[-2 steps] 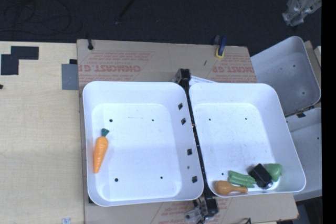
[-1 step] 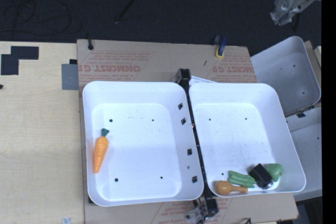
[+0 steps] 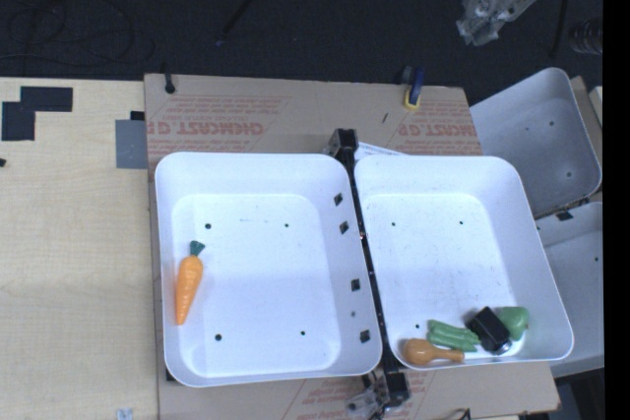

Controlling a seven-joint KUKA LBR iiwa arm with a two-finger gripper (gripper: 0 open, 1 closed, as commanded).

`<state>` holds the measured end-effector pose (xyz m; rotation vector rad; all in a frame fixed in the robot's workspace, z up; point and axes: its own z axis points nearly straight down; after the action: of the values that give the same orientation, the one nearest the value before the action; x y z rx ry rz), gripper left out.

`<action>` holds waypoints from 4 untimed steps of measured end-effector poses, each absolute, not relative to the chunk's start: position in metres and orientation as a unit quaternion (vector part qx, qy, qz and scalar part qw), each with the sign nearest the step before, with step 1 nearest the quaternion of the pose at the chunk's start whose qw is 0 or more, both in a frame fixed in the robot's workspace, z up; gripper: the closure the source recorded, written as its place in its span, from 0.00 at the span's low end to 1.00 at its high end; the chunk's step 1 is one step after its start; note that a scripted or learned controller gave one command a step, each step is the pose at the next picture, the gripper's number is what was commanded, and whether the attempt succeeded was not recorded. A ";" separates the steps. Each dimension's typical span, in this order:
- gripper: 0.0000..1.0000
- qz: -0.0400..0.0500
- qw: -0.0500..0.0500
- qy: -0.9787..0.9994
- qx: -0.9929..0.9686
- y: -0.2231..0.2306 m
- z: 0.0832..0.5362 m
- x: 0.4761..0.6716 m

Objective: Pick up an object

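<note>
Nothing picked yet. Easiest target is the carrot (image 3: 188, 288): it lies alone at the left bin's (image 3: 252, 174) left wall, stem end up-frame, well apart from everything else. The gripper (image 3: 484, 15) hangs high over the dark background beyond the right bin (image 3: 443, 174), carrying nothing; too blurred to tell whether it is released or clenched. A good grasp would come straight down across the carrot's narrow width, keeping clear of the wall. The right bin's near corner holds a tight cluster: orange piece (image 3: 431, 352), green pod (image 3: 453, 335), black block (image 3: 489, 329), a green item (image 3: 514, 318), probably a vegetable. These are touching, so riskier.
</note>
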<state>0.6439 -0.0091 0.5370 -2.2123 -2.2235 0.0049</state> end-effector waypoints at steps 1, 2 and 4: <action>1.00 0.001 0.002 -0.709 -0.705 0.052 0.537 0.644; 1.00 0.001 0.002 -0.709 -0.705 0.125 0.537 0.644; 1.00 0.001 0.001 -0.708 -0.706 0.189 0.537 0.644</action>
<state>0.6440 0.1890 0.5367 -2.2162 -2.2236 0.0033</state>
